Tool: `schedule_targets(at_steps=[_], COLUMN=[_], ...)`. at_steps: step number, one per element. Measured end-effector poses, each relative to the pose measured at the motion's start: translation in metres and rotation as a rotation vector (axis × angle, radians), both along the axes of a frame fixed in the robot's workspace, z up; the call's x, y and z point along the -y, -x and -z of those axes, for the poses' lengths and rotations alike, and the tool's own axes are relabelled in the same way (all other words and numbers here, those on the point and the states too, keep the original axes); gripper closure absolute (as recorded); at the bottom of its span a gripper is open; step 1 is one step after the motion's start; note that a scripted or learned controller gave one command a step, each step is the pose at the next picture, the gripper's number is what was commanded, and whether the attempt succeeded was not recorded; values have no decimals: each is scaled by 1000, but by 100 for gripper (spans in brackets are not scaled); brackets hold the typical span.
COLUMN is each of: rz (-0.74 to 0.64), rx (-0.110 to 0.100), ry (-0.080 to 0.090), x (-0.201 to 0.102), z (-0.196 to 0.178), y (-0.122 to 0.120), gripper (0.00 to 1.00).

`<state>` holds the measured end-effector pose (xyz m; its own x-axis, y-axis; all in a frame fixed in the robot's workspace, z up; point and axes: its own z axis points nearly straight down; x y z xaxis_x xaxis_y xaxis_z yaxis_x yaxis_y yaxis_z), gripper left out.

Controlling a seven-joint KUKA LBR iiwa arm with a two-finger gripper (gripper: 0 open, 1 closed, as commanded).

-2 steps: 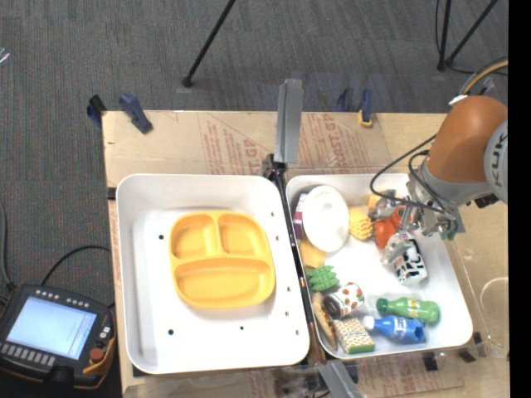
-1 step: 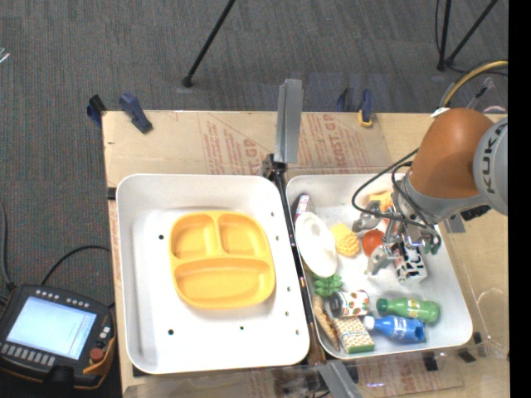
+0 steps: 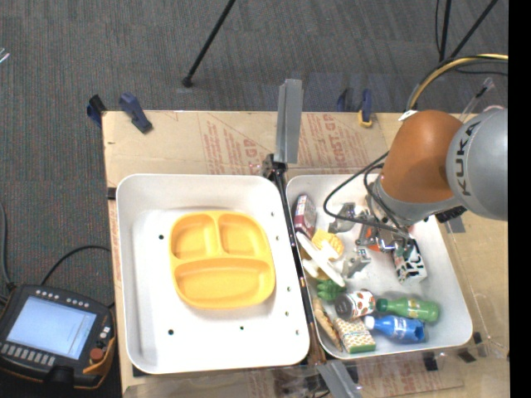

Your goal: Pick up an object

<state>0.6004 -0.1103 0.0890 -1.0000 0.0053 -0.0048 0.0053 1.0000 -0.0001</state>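
1. Grey carpet surrounds the cardboard-topped bench [image 3: 199, 143].
2. Left white bin [image 3: 133, 305] holds a yellow divided plastic plate [image 3: 221, 258], with bare floor around it.
3. Right white bin [image 3: 452, 305] is crowded.
4. Gripper [image 3: 365, 251] hangs over its centre, finger state indeterminate; the green plastic bottle [image 3: 408, 308] lies near, toward the front rim.
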Motion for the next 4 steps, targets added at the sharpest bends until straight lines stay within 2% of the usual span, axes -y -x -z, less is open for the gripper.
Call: schedule_targets(at_steps=[1,2,3,4], rz=[-87,-242,-155,-243], rx=[-4,-1,-2,-5], ry=[1,-2,0,-2], x=[87,46,48,21], z=[1,1,1,2], y=[55,-46,-22,53], gripper=[0,0,0,0])
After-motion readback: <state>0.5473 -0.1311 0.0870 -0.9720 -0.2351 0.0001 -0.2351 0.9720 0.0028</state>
